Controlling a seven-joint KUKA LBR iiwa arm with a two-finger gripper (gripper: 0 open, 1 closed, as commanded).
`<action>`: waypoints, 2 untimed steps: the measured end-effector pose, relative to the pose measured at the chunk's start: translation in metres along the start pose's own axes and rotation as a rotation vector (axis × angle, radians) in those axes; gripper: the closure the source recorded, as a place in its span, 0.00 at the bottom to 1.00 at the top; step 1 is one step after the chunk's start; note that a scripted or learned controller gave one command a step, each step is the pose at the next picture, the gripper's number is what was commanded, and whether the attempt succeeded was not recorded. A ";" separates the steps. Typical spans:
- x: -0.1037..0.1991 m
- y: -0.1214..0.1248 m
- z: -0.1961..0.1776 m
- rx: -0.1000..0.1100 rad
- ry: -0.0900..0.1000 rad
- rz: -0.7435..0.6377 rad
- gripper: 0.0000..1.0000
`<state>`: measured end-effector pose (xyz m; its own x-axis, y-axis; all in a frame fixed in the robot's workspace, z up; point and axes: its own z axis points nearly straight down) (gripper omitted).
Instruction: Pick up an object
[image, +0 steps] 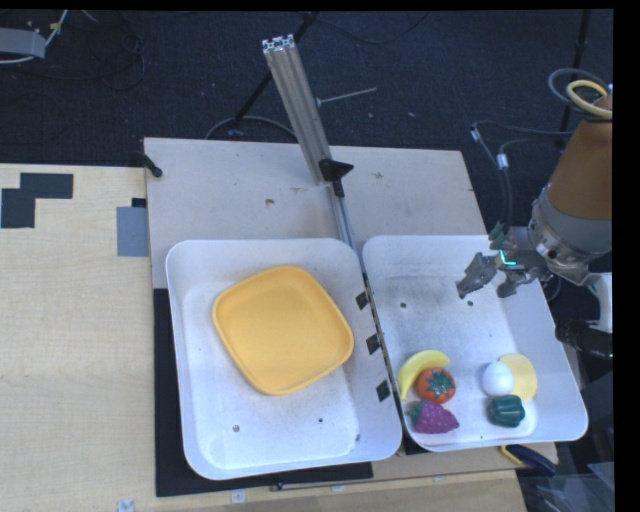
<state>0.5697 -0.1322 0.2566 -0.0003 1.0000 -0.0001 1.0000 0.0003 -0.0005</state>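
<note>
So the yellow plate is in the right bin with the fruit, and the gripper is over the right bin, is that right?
Not quite. The camera view shows the yellow plate alone in the left bin, apart from the fruit. The fruit lies in the right bin, and the gripper is over that bin.

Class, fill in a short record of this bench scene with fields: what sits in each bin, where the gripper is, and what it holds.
left bin: a yellow plate
right bin: banana, tomato, grapes, white egg, pale yellow round piece, green pepper, all clustered along its near edge
gripper: over the far part of the right bin, away from the food
held: nothing seen between the jaws
</note>
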 end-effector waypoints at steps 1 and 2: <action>0.000 0.000 0.000 0.000 0.000 0.000 0.00; 0.002 -0.009 0.047 0.003 0.001 -0.001 0.00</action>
<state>0.5611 -0.1301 0.2099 -0.0011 1.0000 0.0005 1.0000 0.0011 -0.0039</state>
